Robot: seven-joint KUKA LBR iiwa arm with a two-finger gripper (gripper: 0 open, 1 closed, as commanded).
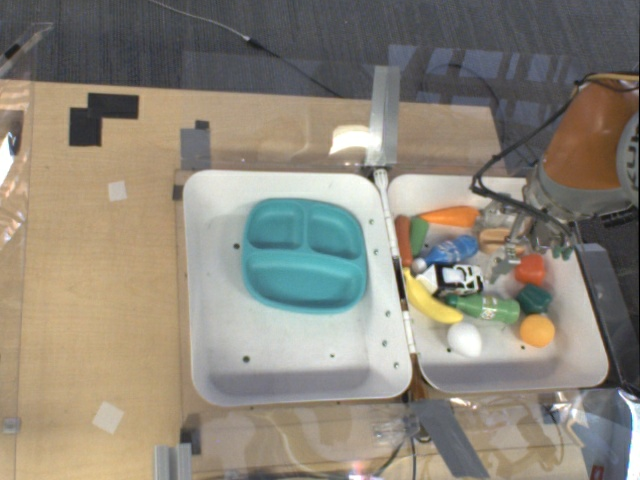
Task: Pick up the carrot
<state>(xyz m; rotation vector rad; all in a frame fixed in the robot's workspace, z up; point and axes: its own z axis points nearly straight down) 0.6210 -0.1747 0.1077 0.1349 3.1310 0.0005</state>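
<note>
**Carrot at the back of the right bin, arm over the far corner**

Carrot (450,215) lies on its side near the back wall of the right bin (580,363), its tapered orange body pointing left toward a green end. It sits apart from the gripper (528,236), which hangs over the bin's back right part, with a red round piece (531,268) just below it. Thin metal parts and black cables crowd the tool there, and from this slant I cannot tell whether its fingers are spread or pressed together; nothing is seen held.

The right bin is crowded along its middle: a blue piece (447,250), a small black and white toy car (459,279), a curved yellow banana (430,299), a green bottle (487,309), a white egg (464,340) and an orange ball (537,331). Open white floor shows along the front edge and the front right corner.

The left bin (215,368) has smooth white walls with rounded corners and holds a teal plate (304,255) with three shallow compartments, set toward the back. Bare floor runs wide around it, most of all in front. The two bins meet at a narrow rim between them. The bench (90,298) is pale wood.
</note>
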